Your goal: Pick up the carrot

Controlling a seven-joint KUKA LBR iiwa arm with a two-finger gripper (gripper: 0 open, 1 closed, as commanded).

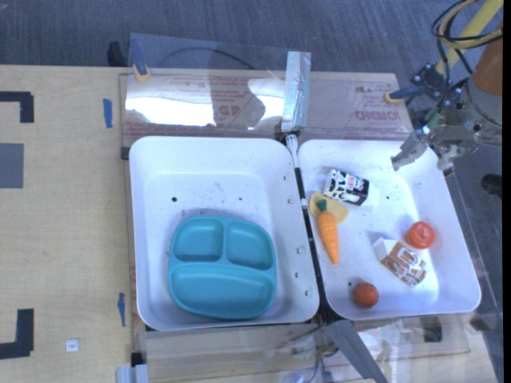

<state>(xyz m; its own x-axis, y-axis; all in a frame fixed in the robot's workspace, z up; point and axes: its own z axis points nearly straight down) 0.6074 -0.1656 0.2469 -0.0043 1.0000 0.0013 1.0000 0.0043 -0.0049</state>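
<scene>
- We see the counter (56,214), pale wood, carrying two shallow white bins side by side.
- The left bin (152,174) holds a blue divided plate (222,268) in its lower half.
- The right bin (455,282) holds all the small items, the carrot among them.
- The arm (487,70) comes in at the upper right, and its gripper (423,154) hangs over the upper right corner of the right bin. We see the fingers spread apart with nothing between them.
- A black-and-white patterned box (346,187) lies near the top of the right bin, and an orange-and-white packet (403,263) lies toward the lower right.
- The carrot (328,234) lies close to the right bin's left wall, green top pointing up the view, tip pointing down. Its top rests on or against a yellow piece (331,207); we cannot tell which.
- A red tomato-like ball (421,234) sits just above the packet, and a smaller red ball (366,294) sits near the bottom edge.
- We judge the task barely begun: the carrot is untouched and well apart from the gripper. Crossing the bin, lowering over the carrot, closing on it and lifting are all left.
</scene>
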